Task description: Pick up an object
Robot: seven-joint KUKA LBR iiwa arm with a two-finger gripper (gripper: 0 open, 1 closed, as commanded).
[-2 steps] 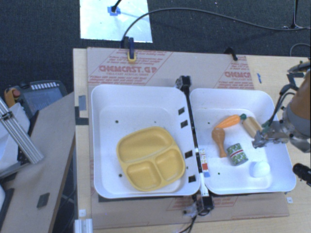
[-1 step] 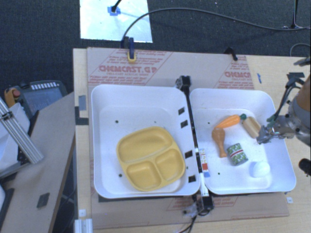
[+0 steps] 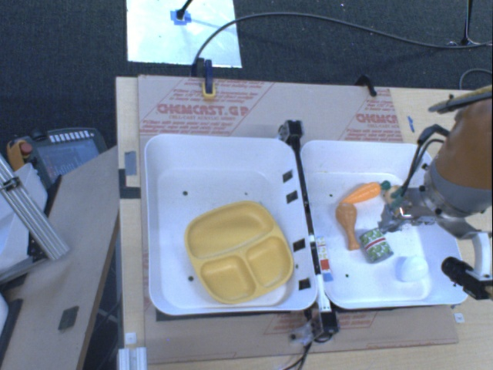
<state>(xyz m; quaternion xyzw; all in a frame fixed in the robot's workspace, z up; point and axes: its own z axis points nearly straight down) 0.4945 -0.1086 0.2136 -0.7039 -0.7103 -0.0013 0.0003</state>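
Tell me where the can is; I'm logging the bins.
The can lies in the right bin, beside the drumstick, with the gripper just above it.

tray (image 3: 239,262) in left bin (image 3: 166,206); carrot (image 3: 363,193), can (image 3: 376,245) in right bin (image 3: 331,284)

Both bins (image 3: 231,149): smooth white plastic, slight sheen; yellow divided tray (image 3: 239,251): matt plastic, looks moulded; carrot (image 3: 363,193) and drumstick (image 3: 348,222): smooth toy plastic; small can (image 3: 376,246): glossy printed label; bench sheet (image 3: 254,102): printed brown protective paper; floor (image 3: 62,45): dark, rough carpet-like texture.
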